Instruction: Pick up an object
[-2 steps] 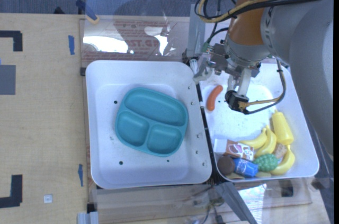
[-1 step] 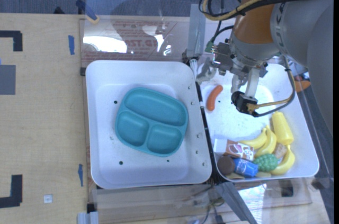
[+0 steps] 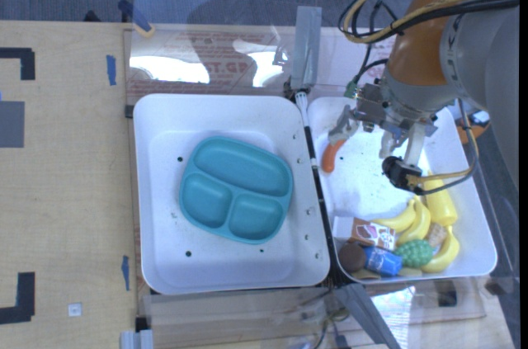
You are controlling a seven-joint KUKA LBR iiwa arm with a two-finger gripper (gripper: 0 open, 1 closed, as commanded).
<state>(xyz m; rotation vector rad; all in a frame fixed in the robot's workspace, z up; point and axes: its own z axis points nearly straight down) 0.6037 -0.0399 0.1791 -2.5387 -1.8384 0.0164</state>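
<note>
My gripper (image 3: 364,139) hangs over the upper left part of the right bin (image 3: 483,244), open, with nothing between its fingers. One light finger (image 3: 340,127) points down-left, and just below its tip an orange carrot-like piece (image 3: 329,157) lies by the bin's left wall. In the bin's lower right corner there is a pile: yellow bananas (image 3: 419,217), a green bumpy item (image 3: 417,252), a blue can (image 3: 384,261), a small printed box (image 3: 375,234) and a brown round object (image 3: 353,256). The pile is well below the gripper.
The left bin (image 3: 157,133) holds a teal divided plate (image 3: 237,189). A grey post (image 3: 307,42) stands at the back between the bins. Black cables (image 3: 371,5) loop over the orange wrist band (image 3: 433,34). A black part (image 3: 399,172) hangs beneath the wrist.
</note>
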